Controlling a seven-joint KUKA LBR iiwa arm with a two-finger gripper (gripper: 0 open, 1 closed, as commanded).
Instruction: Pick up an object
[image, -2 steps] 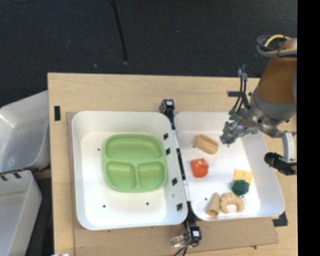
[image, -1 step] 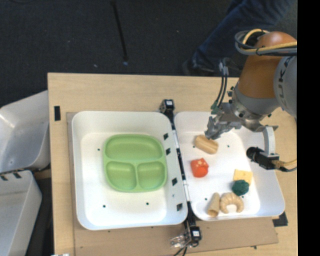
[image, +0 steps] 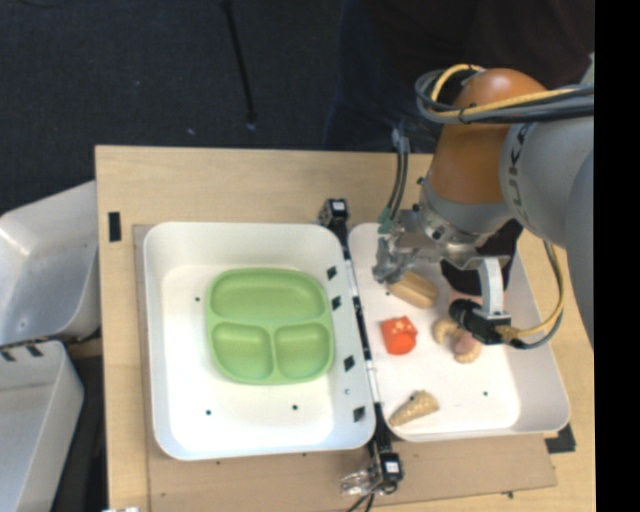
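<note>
While the arm (image: 500, 160) reaches in from the right, the layout reads as follows. Left bin (image: 160, 400): holds a green three-compartment plate (image: 270, 325), lying flat near its centre. Right bin (image: 520, 400): holds a red object (image: 399, 335) near the divider, a tan cone-shaped piece (image: 414, 407) at the near edge, a tan block (image: 415, 291) and a small brownish rounded item (image: 460, 340) further right. Gripper (image: 392, 265): positioned low over the far-left part of the right bin, just beside the tan block. Whether its fingers are spread or pressed together cannot be determined, and no object is seen between them.
</note>
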